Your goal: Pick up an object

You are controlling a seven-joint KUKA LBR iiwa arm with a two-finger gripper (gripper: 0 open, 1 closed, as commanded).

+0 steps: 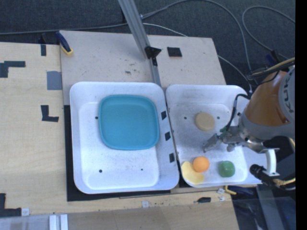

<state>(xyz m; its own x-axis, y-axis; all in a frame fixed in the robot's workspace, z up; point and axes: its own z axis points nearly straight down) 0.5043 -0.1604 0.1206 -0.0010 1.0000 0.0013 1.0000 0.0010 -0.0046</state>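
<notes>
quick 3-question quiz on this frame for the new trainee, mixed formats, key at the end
1. True or false: the blue plate lies in the left bin.
2. Which item sits nearest the orange ball? A) tan disc B) yellow piece C) green ball
3. How many loose items lie in the right bin?

Key: 1 true. 2 B, the yellow piece sits right against the orange ball. 3 four: tan disc, orange ball, yellow piece, green ball. The gripper hangs over that bin, holding none of them.

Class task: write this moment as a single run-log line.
end effector: open, holding nothing, over right bin | nearest: tan disc, orange ball | left bin: blue plate
</notes>
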